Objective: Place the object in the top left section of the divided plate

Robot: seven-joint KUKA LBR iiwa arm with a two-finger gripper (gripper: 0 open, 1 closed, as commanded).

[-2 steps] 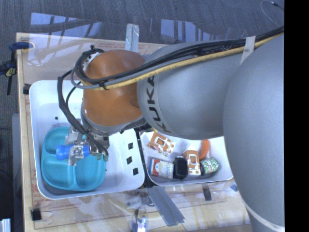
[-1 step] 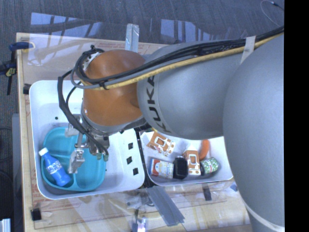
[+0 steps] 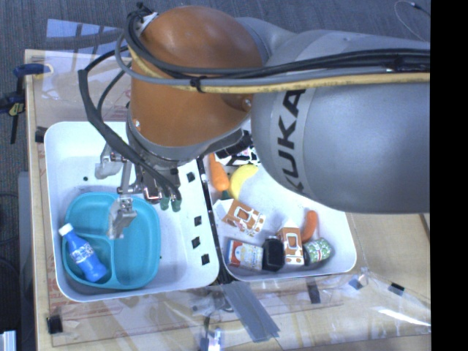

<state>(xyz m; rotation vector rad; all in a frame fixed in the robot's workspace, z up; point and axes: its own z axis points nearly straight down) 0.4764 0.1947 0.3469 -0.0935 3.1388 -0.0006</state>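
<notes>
A blue divided plate (image 3: 148,268) lies in the left white bin (image 3: 64,146), toward its near end. A small blue bottle with a white cap (image 3: 82,256) lies in the plate's lower left section. My gripper (image 3: 121,220) hangs from the big orange-brown wrist over the plate's middle, just right of the upper left section (image 3: 89,210) and above the ridge between sections. The blue bottle lies apart from it, down and to the left. I see nothing in the upper left section.
The right bin (image 3: 344,258) holds an orange carrot (image 3: 218,174), a yellow lemon (image 3: 243,180), a small patterned carton (image 3: 244,219), a labelled bottle (image 3: 244,255), a black item (image 3: 273,254), a green can (image 3: 319,251) and more. The arm covers both bins' far ends.
</notes>
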